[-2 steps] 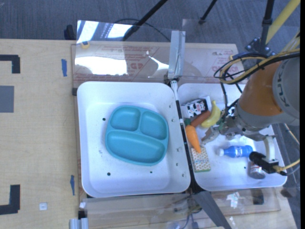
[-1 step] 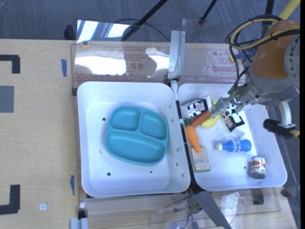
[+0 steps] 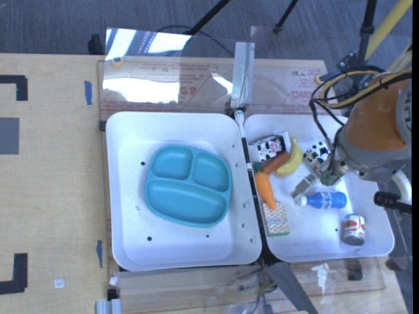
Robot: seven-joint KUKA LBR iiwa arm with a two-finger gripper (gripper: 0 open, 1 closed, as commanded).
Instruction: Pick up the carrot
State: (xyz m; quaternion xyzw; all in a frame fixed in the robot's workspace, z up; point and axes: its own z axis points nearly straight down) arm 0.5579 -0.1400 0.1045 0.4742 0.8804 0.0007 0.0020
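The orange carrot (image 3: 264,187) lies in the right bin (image 3: 373,241), close to its left wall, pointing down toward a small patterned packet. My gripper (image 3: 308,184) hangs over the middle of that bin, to the right of the carrot and apart from it. Its metal fingers (image 3: 302,188) point down and left, just above a blue bottle (image 3: 326,200). Nothing is visible between them.
A blue divided plate (image 3: 188,184) sits in the left bin (image 3: 124,136). The right bin also holds a yellow banana (image 3: 291,161), a black-and-white box (image 3: 271,147), a cow-patterned toy (image 3: 318,152), a red-and-white can (image 3: 353,229) and a patterned packet (image 3: 277,219).
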